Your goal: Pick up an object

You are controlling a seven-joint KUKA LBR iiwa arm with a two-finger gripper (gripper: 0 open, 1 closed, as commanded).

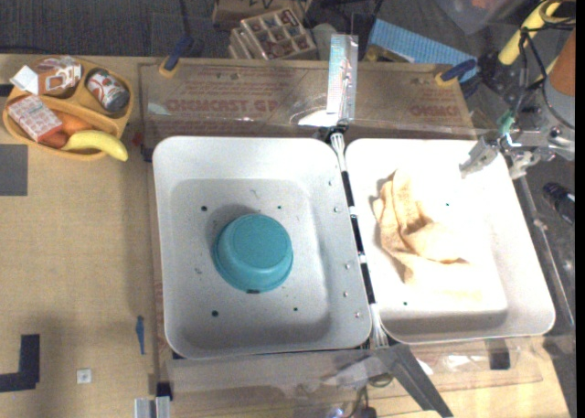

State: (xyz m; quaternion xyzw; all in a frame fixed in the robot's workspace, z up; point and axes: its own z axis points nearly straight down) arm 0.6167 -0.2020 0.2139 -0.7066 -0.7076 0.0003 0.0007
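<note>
Task progress: nothing lifted yet, whole pick left to do. Teal bowl (254, 251) upside down at centre of left bin (174, 178); crumpled tan cloth (411, 229) in right bin (521, 306). Gripper (498, 153) above upper right corner of right bin, clear of cloth, holding nothing. Finger opening: cannot tell, too small and blurred. Descent onto an object pending.
</note>
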